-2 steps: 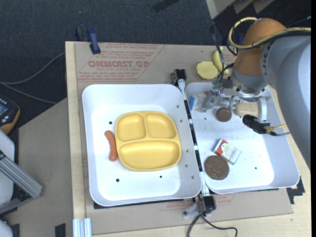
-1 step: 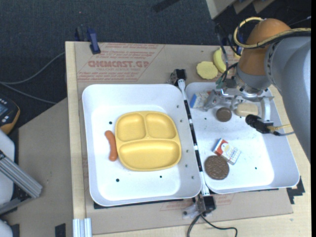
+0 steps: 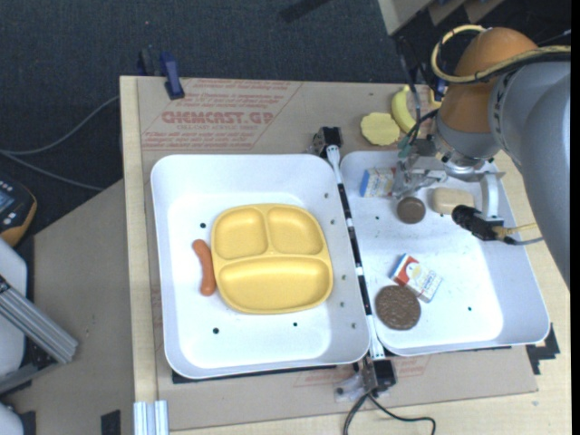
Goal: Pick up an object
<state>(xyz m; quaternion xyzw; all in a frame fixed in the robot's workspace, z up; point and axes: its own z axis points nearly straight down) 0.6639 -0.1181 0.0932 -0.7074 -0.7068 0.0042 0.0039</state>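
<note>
You have the arm (image 3: 507,89) reaching into the right bin (image 3: 507,306) at its far end. The gripper (image 3: 405,178) sits low over the clutter there, just above a small brown disc (image 3: 411,210) and beside a blue-and-white packet (image 3: 372,184). Its opening is hidden by the wrist and cabling: you cannot tell how wide it stands, and nothing is visibly held.

Candidate objects, all in the right bin: the disc, the packet, a cream block (image 3: 446,199) near the disc, a small carton (image 3: 416,276) mid-bin, a cookie (image 3: 398,306) at the near edge. The left bin (image 3: 181,324) carries a yellow tray (image 3: 270,258) and a sausage (image 3: 205,266) touching its left side.

Step, as judged: descent or approach onto the disc cluster, grasp not confirmed.

Next move calls for centring on one item, closing, then a straight lift. Risk: neighbours are crowded, so a nudge is likely.
</note>
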